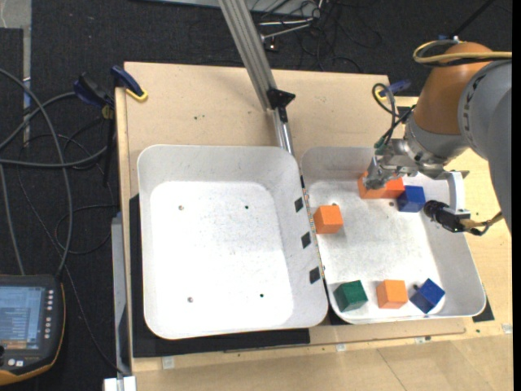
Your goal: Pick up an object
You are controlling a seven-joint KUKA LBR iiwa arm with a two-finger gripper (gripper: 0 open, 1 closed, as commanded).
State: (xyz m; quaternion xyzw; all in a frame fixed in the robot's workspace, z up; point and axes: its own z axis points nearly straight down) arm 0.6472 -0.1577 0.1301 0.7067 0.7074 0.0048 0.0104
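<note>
Left bin (pixel 155 218), well left of the gripper: nothing to grab there, so it likely serves as the drop side or just sits idle for this pick. A metal divider edge with black clips separates it from the right bin (pixel 456 255), where all the blocks sit, so the arm works over that bin.

Orange cube (pixel 328 218): left of the gripper and a bit nearer the camera, alone, close to the divider wall. Green cube (pixel 352 295), a second orange cube (pixel 392 293) and a blue cube (pixel 426 295): lined up along the near rim, well below the gripper, not in play right now.

Gripper (pixel 377 176): down low at the far side of the right bin, directly over an orange block (pixel 381 189), fingertips at or on its top left part. Looks like the chosen target since the tool is set right on it. Whether the fingers are spread or closed on it, cannot tell; the wrist body hides them. No clear lift, block appears to rest on the bin floor.

Blue block (pixel 412 198): just right of the orange block, touching or nearly so. Judgement: this neighbour crowds the grasp and a finger could hit it or drag it along.

Arm (pixel 464 104): comes in from the right, bent down over the bin's far corner, to reach the target from above.
</note>
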